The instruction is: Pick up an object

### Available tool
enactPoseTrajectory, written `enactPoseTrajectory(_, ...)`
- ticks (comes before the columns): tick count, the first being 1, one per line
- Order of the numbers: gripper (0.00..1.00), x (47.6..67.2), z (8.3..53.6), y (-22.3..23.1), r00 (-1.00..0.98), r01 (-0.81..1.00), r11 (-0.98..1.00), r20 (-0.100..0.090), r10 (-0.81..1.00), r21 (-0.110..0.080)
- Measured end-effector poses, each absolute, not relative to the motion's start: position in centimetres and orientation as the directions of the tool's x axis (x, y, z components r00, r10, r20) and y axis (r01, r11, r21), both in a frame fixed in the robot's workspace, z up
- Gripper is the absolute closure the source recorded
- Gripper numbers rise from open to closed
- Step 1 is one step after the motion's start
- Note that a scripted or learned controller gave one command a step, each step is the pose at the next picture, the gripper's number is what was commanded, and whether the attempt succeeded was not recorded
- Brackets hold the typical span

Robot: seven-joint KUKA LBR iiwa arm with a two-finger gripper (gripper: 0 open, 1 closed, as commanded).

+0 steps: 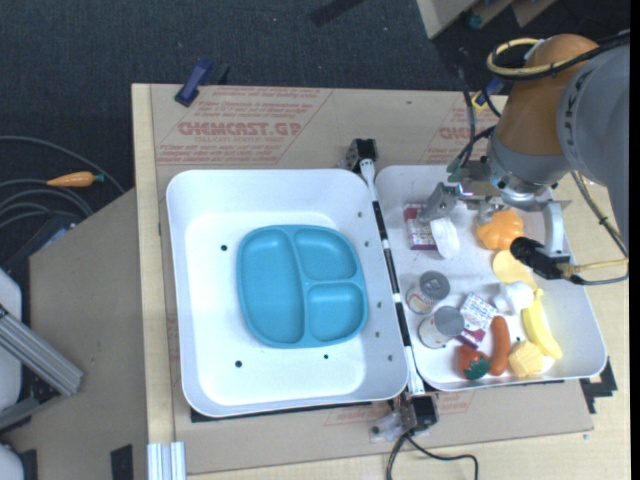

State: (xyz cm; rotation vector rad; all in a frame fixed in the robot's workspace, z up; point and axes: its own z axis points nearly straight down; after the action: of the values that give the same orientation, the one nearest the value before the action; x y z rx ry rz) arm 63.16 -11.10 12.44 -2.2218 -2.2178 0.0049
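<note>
A pale wooden table [300, 118] stands on dark carpet [120, 28]. A blue clip [193, 83] lies at its far left corner. Grey cables [40, 203] and an orange object [72, 179] lie on the floor at left. A metal rail [40, 353] shows lower left.

Blue tray [300, 284] in left bin [190, 203]

Along the top of the frame I read "CHEMCAST GP" in red on the brown protective sheet [250, 123] covering the bench, with a partial repeat at upper right. Package labels stay too small to read.
</note>
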Motion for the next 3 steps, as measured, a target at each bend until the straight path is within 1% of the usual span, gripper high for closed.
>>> enactPoseTrajectory(1,0.00,66.9,8.9,-10.3,-0.001,1.000,0.001,0.000,1.000,0.006)
enactPoseTrajectory(2,1.00,67.0,10.0,-10.2,-0.002,1.000,0.002,0.000,1.000,0.011)
enactPoseTrajectory(3,0.00,67.0,10.0,-10.2,-0.002,1.000,0.002,0.000,1.000,0.010)
